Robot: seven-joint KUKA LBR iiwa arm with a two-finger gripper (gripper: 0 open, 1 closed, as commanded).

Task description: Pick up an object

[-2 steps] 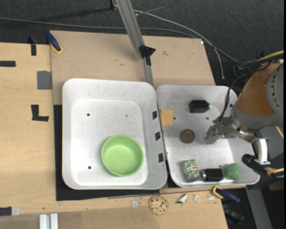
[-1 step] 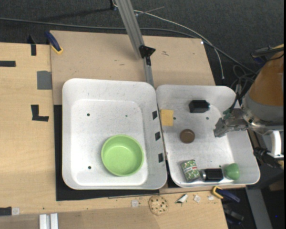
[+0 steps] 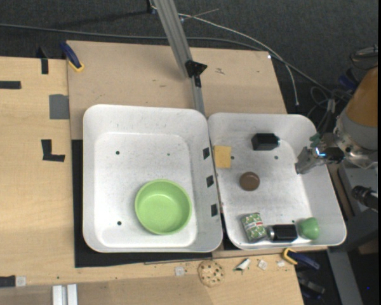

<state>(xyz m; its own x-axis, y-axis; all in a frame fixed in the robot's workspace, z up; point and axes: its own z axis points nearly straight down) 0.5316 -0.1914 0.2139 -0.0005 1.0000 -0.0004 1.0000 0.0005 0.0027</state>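
The right bin (image 3: 286,122) holds a black block (image 3: 265,142) near its back, a tan square block (image 3: 223,157) at its left wall and a brown round disc (image 3: 249,182) in the middle. Along its front lie a green-and-white packet (image 3: 253,227), a black cylinder (image 3: 282,233) and a green ball (image 3: 309,228). My gripper (image 3: 308,159) hangs over the bin's right rim, apart from all of these. Nothing shows between its fingers.
The left bin (image 3: 114,122) holds a green bowl (image 3: 163,206). A metal pole (image 3: 178,33) slants down to the bins' back edge. A cookie-like disc (image 3: 209,273) and small scraps lie on the bench in front of the bins.
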